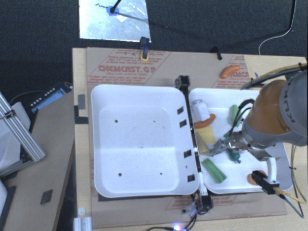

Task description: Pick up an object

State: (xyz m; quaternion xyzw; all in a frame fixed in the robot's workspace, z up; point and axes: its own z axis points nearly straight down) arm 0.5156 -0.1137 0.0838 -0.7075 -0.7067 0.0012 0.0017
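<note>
Gripper low in right bin | jaws: can't tell how open or if holding | yellow block just left of it; looks light, stiff, smooth | take its long flat sides.

Grey rounded arm with a broad orange band (dark cables looped beside it), a metallic claw.
</note>
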